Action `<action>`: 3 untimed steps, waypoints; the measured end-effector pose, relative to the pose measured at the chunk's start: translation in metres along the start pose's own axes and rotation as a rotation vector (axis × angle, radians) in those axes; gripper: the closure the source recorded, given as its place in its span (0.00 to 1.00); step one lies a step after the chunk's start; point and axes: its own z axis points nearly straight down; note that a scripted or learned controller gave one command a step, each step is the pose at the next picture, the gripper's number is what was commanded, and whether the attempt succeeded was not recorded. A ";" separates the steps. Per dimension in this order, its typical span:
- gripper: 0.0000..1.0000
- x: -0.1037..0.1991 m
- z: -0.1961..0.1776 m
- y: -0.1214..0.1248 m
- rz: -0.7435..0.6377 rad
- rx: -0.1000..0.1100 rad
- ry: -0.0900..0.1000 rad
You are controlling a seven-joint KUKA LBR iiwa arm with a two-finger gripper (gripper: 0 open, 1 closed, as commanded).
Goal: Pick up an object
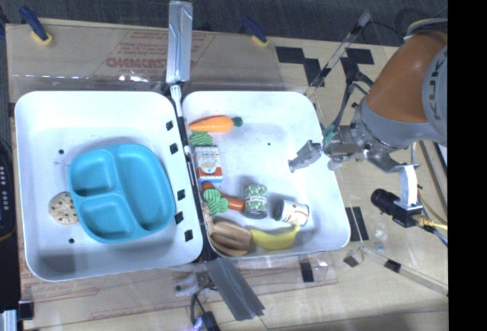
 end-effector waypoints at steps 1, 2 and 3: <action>0.00 0.014 0.130 -0.017 0.006 -0.006 -0.001; 0.00 0.017 0.130 -0.021 -0.090 -0.003 0.000; 0.00 0.004 0.129 -0.032 -0.205 -0.001 0.004</action>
